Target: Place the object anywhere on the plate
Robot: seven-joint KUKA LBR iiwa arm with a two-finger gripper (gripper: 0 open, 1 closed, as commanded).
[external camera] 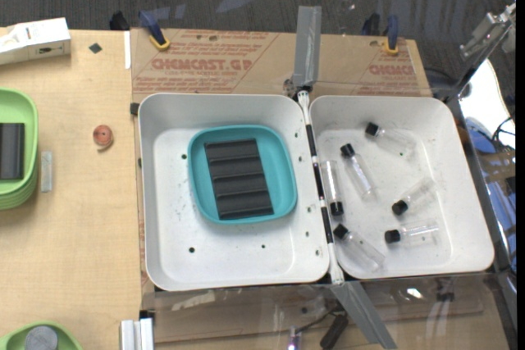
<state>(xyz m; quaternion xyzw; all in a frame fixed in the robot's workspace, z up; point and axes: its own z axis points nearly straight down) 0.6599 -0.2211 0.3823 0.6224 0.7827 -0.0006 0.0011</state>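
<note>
A teal square plate (pixel 199 176) lies in the middle of the left white bin (pixel 164 250). A dark ribbed block (pixel 238 178) rests on its centre. Several clear vials with black caps lie scattered in the right white bin (pixel 459 258). One vial (pixel 387 137) lies near the back and another vial (pixel 358 174) at centre left. A third vial (pixel 331 186) lies along the bin's left wall. More lie toward the front, among them a vial (pixel 413 234) at front right.
Brown cardboard (pixel 213 61) lies behind the bins, with a grey metal post (pixel 308 45) at the seam between them. On the wooden bench to the left are a green tray (pixel 20 115), a small reddish disc (pixel 102 135) and a white box (pixel 33 41).
</note>
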